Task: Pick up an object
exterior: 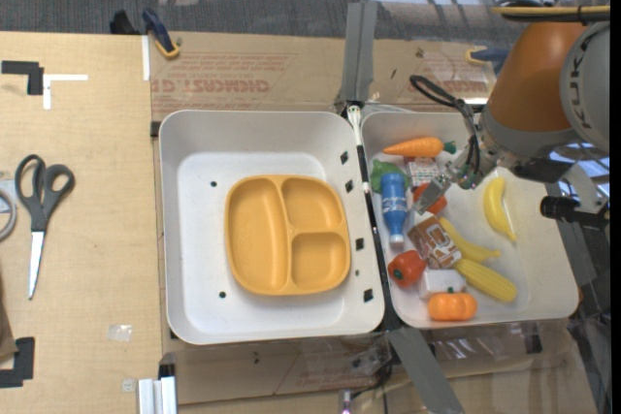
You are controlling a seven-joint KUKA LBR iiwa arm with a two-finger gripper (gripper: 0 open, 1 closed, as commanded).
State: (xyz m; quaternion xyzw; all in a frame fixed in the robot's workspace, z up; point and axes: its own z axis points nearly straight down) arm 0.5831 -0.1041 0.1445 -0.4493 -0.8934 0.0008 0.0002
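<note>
Over the right-hand white bin point(543, 301), toward its far side, the grey arm with the orange band point(543, 78) reaches down, and its tool point(462, 172) sits low among the toy foods. Whether the tool is released or clenched cannot be told from this slant; nothing can be seen gripped by it.

Task thing, as a judgement: the nearest candidate is the small red toy piece point(431, 199), lying just beside the tool, on the side toward the bin's left wall and a little nearer the worktop's front edge. Its long axis seems to run diagonally, from the tool down toward the bin's front-left corner. Touching or just apart: cannot tell.

Other contents of the same bin:
- orange plastic carrot point(413, 148) near the far-left corner, long axis running across the bin
- blue plastic bottle point(393, 199) along the left wall, long axis far-to-near
- yellow plastic banana point(499, 208) on the tool's other side, toward the right wall
- brown snack packet point(436, 242) mid-bin
- yellow corn cob point(485, 279), red tomato-like piece point(408, 268) and small orange pumpkin-like piece point(452, 306) toward the front edge

The left-hand white bin point(184, 238) carries a yellow three-compartment plastic tray point(288, 235). Grey-handled scissors point(39, 208) lie on the worktop well apart, near its left edge.

The coming move likely turns on a short shift toward the left wall; the crowding there risks a nudge instead of a grip.
</note>
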